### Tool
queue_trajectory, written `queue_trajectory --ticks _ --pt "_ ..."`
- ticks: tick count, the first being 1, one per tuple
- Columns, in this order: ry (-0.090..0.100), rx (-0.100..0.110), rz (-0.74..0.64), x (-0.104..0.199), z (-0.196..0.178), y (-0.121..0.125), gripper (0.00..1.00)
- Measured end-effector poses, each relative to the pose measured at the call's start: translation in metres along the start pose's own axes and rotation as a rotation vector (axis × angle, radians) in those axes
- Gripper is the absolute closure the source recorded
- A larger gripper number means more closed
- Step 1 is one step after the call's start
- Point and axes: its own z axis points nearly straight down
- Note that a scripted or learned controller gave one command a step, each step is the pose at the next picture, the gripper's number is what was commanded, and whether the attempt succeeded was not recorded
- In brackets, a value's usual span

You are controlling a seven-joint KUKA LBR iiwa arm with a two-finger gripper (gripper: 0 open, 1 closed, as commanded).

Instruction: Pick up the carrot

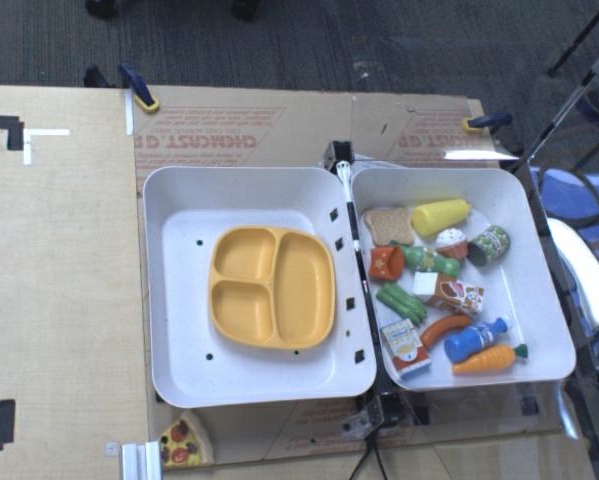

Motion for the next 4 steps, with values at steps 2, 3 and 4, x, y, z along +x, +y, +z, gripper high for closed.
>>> queue_trajectory --ticks 2,3,4 --pt "-0.004 0.001 -0.003 -0.001 -0.008 0.002 1.00" --pt "-0.003 0.001 -0.003 -0.001 -0.008 0.002 0.00" --pt "-0.007 0.002 -0.005 -0.002 -0.016 0.005 1.00"
